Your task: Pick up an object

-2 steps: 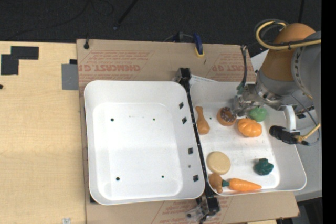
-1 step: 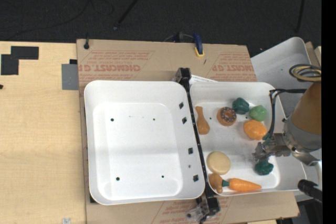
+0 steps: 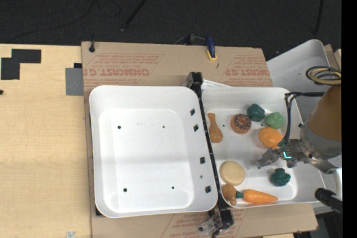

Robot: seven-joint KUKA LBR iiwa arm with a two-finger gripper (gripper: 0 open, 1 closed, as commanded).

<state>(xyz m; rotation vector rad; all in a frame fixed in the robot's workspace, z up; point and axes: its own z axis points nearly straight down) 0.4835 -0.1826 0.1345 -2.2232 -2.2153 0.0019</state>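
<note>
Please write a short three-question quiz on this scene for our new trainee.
1. True or false: the carrot lies in the left bin.
2. Which item lies nearest the divider between the bins: (a) doughnut, (b) orange, (c) drumstick?
3. Over which bin does the end effector sit?

Key: 1. False; it lies near the front edge of the right bin. 2. (c). 3. The right bin, between the orange and a dark green piece.
</note>
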